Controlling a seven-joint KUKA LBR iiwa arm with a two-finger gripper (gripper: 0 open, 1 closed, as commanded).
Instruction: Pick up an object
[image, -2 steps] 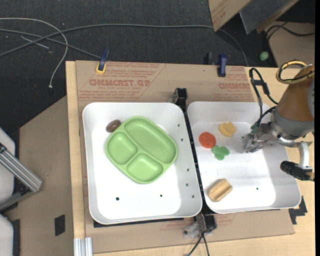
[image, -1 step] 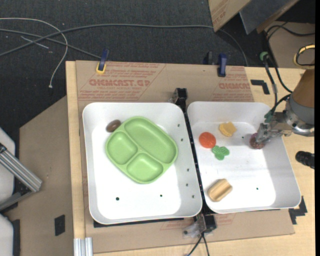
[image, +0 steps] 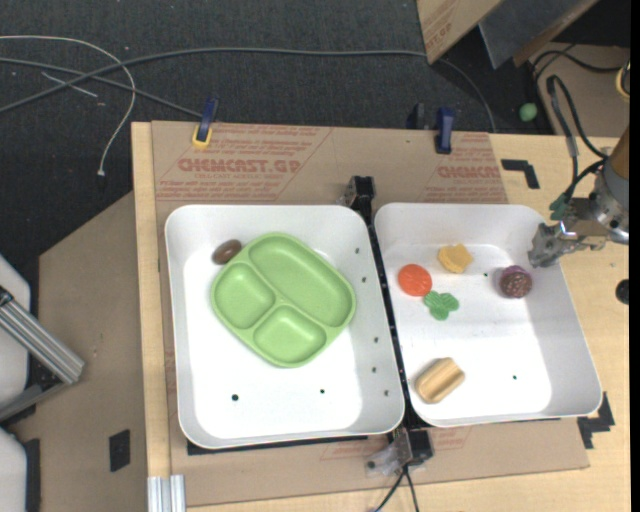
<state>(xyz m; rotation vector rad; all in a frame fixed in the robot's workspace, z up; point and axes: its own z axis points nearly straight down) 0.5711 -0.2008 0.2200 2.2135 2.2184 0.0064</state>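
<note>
Purple round object (image: 516, 282) lies loose in right white bin (image: 560, 390); our tool (image: 548, 246) hovers just beside it, grip unreadable. Nothing lifted yet, we judge; grasp remains.

Pincer (image: 548, 247) beside purple ball (image: 516, 282)

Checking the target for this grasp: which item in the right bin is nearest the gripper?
The purple round piece, just left of and below the gripper; the yellow, orange, green and tan pieces lie farther left.
</note>
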